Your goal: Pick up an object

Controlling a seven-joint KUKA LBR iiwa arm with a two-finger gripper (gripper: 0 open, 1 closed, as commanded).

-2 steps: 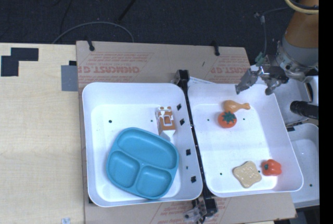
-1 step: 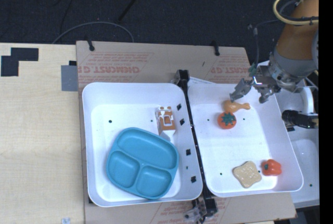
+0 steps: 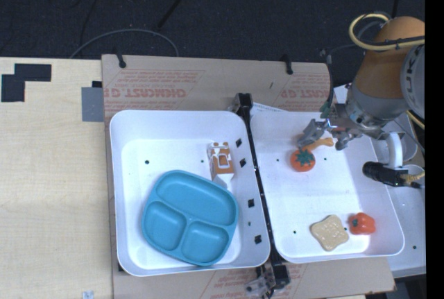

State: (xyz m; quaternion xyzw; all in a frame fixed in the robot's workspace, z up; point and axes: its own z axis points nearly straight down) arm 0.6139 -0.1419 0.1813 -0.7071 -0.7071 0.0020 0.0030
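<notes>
With its fingers spread and nothing between them, the gripper (image 3: pixel 325 132) hangs at two o'clock from the tomato (image 3: pixel 302 160) in the right bin (image 3: pixel 388 249); closing off-centre could roll it away.

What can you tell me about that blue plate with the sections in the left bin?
The blue divided plate looks like matte plastic, with rounded corners and three compartments: one long one and two smaller ones. It lies flat and right side up, turned at an angle, on the floor of the left white bin, toward the bin's near side. Nothing sits in its compartments. A small orange and white toy lies just beyond its far edge; whether they touch is unclear.
</notes>
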